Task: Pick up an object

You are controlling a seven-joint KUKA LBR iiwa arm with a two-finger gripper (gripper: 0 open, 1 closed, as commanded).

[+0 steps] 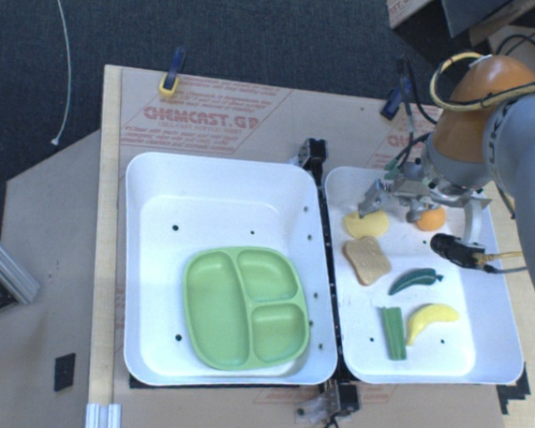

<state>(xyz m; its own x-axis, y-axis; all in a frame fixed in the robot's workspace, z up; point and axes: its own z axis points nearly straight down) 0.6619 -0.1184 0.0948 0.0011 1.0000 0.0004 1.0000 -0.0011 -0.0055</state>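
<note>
Here, the pincer (393,198) hangs low at the far end of the right white bin (495,348), its grip state impossible to tell. The pale yellow rounded toy food piece (365,225) lies just beside it, toward the camera.

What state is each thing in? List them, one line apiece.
Gripper: low over the right bin's far end, nothing visibly held.
Green divided plate: flat in the left bin, right side up.
Yellow piece: lying by the gripper.
Orange piece: partly hidden under the wrist.
Bread slice: lying flat.
Green pepper: on its side.
Celery stick: lying flat.
Banana: on its side beside the celery.
</note>
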